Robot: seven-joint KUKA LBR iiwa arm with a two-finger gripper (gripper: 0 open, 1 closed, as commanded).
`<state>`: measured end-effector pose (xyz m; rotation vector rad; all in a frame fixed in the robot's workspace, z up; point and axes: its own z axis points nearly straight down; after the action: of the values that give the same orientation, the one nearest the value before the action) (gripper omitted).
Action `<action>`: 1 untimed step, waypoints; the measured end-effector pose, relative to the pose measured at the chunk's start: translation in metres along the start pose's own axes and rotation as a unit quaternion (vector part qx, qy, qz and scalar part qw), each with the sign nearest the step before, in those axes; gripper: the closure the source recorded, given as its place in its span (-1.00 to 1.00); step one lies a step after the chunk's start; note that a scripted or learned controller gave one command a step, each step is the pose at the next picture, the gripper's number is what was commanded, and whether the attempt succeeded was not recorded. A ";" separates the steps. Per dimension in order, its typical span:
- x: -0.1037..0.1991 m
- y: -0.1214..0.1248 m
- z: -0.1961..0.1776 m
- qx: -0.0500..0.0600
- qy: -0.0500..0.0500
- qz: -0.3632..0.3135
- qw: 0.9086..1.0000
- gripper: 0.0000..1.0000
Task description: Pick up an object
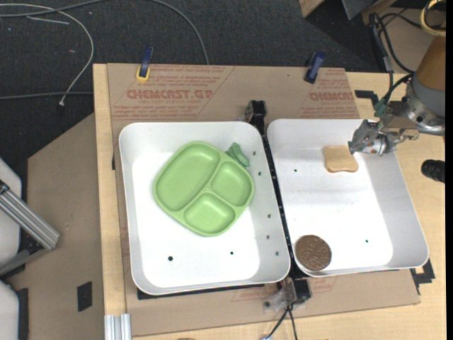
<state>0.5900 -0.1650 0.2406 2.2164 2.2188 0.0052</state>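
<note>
Nearest to the camera, at the front edge of the right bin (396,218), lies a round brown cookie (313,252), flat and dark, touching the front wall near the corner toward the left bin (141,211). It is well apart from the arm.

Farther back in the same bin lies a tan piece shaped like a slice of toast (340,159), flat on the white floor near the rear wall. The gripper (368,144) is just beside it, on its right side and low over the bin, at the end of the grey arm that reaches in from the right. Whether the claw is wide, narrow, or touching the toast, I cannot tell; the tip is small and dark here, and nothing is seen held in it.

In the left bin rests a green divided plate (204,188) with three compartments, turned a little on the floor, and a small darker green object (239,154) lies against its rear right rim.

I judge that the step in hand is the approach to a grasp, and that the toast is the target, because it is the closest thing to the gripper. The next move calls for bringing the claw over the middle of the slice and then down. A thin flat slice gives little edge to catch, so it may slide toward the wall instead of being lifted.
</note>
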 end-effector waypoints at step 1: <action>0.062 0.007 -0.005 0.002 0.002 -0.003 1.000 1.00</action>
<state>0.5970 -0.1032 0.2454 2.2136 2.2293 0.0050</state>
